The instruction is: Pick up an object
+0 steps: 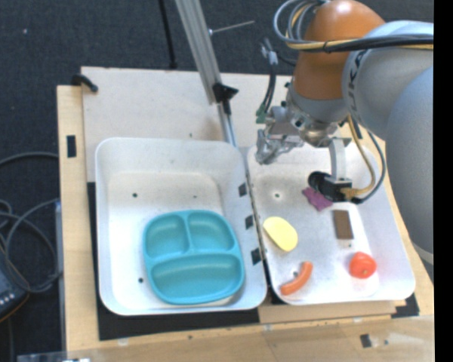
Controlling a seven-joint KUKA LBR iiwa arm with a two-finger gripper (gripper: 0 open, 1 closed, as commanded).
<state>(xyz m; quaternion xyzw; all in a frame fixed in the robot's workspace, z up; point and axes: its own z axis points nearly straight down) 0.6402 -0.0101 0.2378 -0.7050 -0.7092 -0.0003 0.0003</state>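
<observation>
Five objects in right bin [392,277]: yellow piece [281,234], orange sausage [297,277], red ball [362,265], brown block [343,224], purple piece [315,197] | gripper [268,151] at far-left corner, above them, grip state unclear, nothing visibly held | no legible writing

- My arm [396,89] is a thick, smooth grey casing.
- A rounded, glossy orange band [325,47] sits above my wrist.
- Grey and black cables [294,13] loop beside that band.
- My small metal two-finger gripper [266,153] is silver-grey, with green wiring close above it.
</observation>
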